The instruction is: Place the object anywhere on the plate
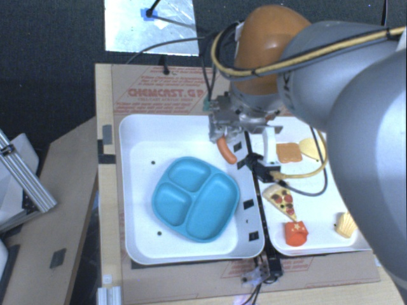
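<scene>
A blue three-compartment plate (196, 199) lies in the left bin (137, 170), right of the bin's middle. My gripper (224, 138) hangs over the bin's far right part, just beyond the plate's far right rim. An orange-red sausage (226, 151) pokes down, tilted, from between the fingers, so the gripper is shut on it. The sausage is above the bin floor and does not touch the plate. The wrist and orange band hide the top of the gripper.
The right bin (318, 245) holds a toast slice (289, 152), a yellow chip (310, 148), a pizza slice (281, 200), a red-orange toy (296, 232) and a pale yellow piece (345, 224). The black-marked divider (254, 202) runs between the bins. The big grey arm covers the right side.
</scene>
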Controlling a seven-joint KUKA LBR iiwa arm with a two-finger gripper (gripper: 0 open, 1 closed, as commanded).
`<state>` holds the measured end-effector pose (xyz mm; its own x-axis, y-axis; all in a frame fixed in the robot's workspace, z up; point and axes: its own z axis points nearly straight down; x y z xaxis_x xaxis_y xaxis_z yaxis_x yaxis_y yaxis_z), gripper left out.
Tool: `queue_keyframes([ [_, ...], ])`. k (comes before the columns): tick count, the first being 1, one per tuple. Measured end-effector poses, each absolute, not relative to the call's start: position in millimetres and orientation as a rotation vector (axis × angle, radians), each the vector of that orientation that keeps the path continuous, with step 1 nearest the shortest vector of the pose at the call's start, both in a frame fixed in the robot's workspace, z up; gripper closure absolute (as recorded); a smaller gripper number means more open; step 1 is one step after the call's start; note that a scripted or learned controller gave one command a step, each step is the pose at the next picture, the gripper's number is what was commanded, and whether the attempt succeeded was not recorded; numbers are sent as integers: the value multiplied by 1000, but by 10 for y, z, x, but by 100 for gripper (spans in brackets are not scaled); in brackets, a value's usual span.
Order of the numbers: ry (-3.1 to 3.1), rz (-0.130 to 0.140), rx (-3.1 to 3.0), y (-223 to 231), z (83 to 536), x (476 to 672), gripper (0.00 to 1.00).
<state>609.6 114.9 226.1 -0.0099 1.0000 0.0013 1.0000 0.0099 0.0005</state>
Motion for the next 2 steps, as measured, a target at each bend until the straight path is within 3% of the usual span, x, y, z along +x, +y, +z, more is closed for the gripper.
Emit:
queue_keyframes([
  [1, -2232, -4, -2210, 1687, 2157, 6101, 100],
  [2, -2227, -2, -2217, 1654, 2162, 6104, 0],
])
